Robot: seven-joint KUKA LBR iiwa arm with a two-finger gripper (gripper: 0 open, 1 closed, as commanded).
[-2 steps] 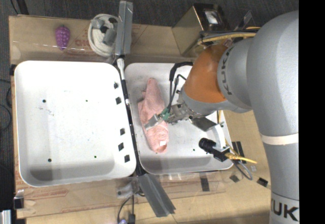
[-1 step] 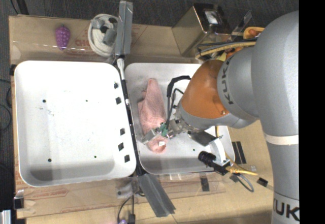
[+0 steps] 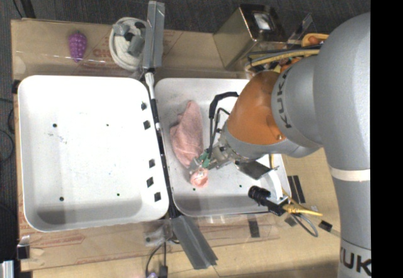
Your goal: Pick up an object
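Mostly, the arm [image 3: 296, 106] hid the right bin [image 3: 165, 144]; its grey body and orange band covered that bin's right half and far corner, and the lower part of the arm ran out of the picture at the right and bottom edges. The jaws [image 3: 203, 163] were low in the right bin, just over a small pink and white object [image 3: 199, 177] on the bin floor; they were too small and crowded by wrist parts and a green fitting to read, so whether they were spread or closed could not be told, and nothing could be seen gripped between them. A pink cloth-like bundle [image 3: 187, 132] lay lengthwise near the right bin's left wall, its near end just beside the small object; the two seemed to touch or nearly so, and which could not be settled. The strip of bin floor between the bundle and the dividing wall was narrow; more bare floor lay along the near edge of that bin. The left bin [image 3: 82, 150] showed a broad white floor marked with a few dark dots, well apart from the jaws. On the surface [image 3: 44, 43] beyond the bins sat a purple grape-like cluster [image 3: 77, 45] and a white roll [image 3: 128, 42], both outside either bin; a dark box [image 3: 249, 34] stood behind the right bin, partly cut off by the arm.
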